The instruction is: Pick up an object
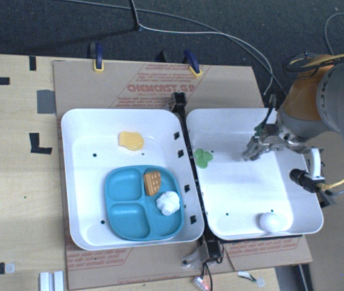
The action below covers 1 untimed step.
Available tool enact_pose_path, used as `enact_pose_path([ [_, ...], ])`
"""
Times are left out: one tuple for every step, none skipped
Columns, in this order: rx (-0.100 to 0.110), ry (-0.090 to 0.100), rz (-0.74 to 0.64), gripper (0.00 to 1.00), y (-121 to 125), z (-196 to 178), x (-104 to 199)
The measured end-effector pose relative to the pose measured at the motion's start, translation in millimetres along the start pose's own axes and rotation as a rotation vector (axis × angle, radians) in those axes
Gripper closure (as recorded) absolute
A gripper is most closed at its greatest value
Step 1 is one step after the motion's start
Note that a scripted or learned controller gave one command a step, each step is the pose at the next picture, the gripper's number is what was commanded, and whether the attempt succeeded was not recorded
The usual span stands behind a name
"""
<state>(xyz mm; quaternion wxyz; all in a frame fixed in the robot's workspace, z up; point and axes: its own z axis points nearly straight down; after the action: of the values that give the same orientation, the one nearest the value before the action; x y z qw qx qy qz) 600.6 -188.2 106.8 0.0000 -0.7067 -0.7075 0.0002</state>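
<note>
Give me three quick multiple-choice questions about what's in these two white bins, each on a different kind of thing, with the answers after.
1. Where does the small green object lie?
A. In the right bin, near its left wall
B. On the blue tray
C. Outside both bins

2. How many compartments of the blue tray have something in them?
A. None
B. One
C. All three

3. What is the gripper doing with the white ball?
A. Holding it up
B. Nothing; the ball sits apart from it on the bin floor
C. Pressing it against the tray

Answers:
1. A, it rests in the right bin beside the divider.
2. B, the waffle-like piece and the white lump share the right compartment.
3. B, the ball lies near the bin's front edge, away from the gripper.
</note>
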Motion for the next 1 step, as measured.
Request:
enact_pose_path([
  [-0.005,-0.001,0.0,1.0,-2.2,-61.8,3.2],
])
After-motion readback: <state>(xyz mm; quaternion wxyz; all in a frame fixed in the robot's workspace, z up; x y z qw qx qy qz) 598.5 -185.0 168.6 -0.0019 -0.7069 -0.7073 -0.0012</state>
